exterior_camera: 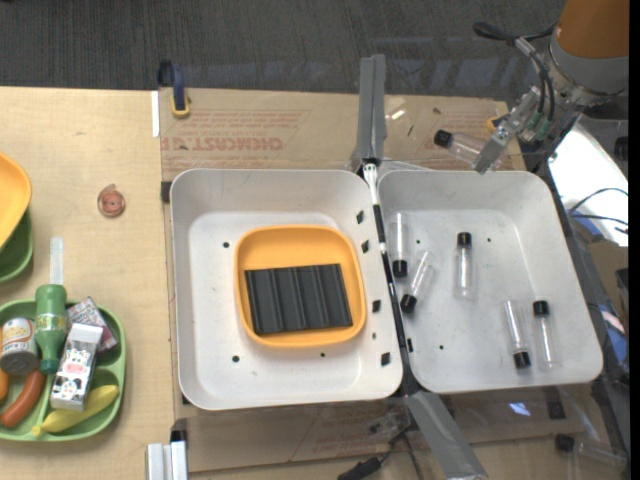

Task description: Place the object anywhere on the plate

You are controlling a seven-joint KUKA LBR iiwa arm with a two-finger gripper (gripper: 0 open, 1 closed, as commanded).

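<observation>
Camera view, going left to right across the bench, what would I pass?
Green plastic plate of toy food → left white bin holding the orange plate with a dark ridged insert → right white bin of clear capped vials → gripper holding one clear vial.

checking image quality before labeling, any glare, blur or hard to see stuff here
Camera view: even light and mostly sharp; bright glare at the right edge beside the right bin; the clear vials wash out against the white floor, only their black caps read well; the plate is crisp; the tool is small and slightly soft.
</observation>
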